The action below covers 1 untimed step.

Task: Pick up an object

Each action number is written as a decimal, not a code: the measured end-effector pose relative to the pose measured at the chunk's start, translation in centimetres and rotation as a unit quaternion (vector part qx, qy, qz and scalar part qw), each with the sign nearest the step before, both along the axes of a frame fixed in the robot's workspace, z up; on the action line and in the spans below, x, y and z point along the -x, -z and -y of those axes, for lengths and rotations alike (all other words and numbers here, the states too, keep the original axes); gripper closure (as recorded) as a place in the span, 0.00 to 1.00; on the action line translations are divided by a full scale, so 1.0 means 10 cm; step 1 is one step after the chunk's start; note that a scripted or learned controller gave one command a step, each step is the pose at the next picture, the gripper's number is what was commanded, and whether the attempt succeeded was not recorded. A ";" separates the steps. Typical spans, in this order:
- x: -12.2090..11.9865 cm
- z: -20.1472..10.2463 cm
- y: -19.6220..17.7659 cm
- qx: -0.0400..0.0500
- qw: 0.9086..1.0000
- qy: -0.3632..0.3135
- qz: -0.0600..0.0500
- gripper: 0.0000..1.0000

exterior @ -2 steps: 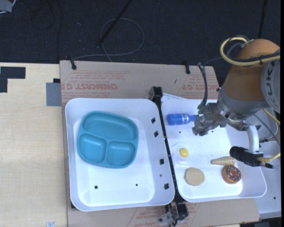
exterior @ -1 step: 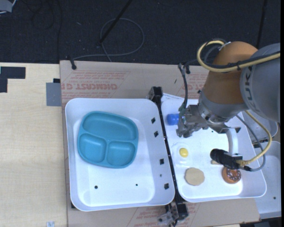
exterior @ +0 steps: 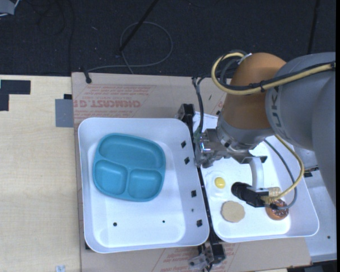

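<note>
Arm [exterior: 255, 106]: grey with an orange section, reaching in from the right of the frame and covering the upper part of the right bin [exterior: 297, 224].
Gripper [exterior: 208, 154]: low at the upper left of the right bin, just beside the divide between the two bins, above the yellow piece.
Grip: hidden under the wrist, so whether it is released or clenched is not readable. Nothing can be seen held in it.
Yellow piece [exterior: 219, 182]: small and round, on the floor of the right bin at its left side, just below the gripper in the frame.
Tan disc [exterior: 233, 211]: flat and round, at the lower left of the right bin, near the yellow piece but apart from it.
Brown piece [exterior: 277, 210]: small and roundish, to the right of the tan disc, lower centre of the right bin.
Left bin [exterior: 136, 228]: holds a blue tray [exterior: 128, 167] with three compartments, lying flat in its upper half.
Cardboard [exterior: 130, 98]: flat sheet with red print under both bins.
</note>
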<state>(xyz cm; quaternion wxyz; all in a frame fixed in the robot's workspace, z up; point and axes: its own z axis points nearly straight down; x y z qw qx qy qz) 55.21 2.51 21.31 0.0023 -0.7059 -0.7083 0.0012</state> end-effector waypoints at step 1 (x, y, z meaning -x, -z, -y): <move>0.01 -0.51 -0.15 0.000 1.000 0.000 0.001 1.00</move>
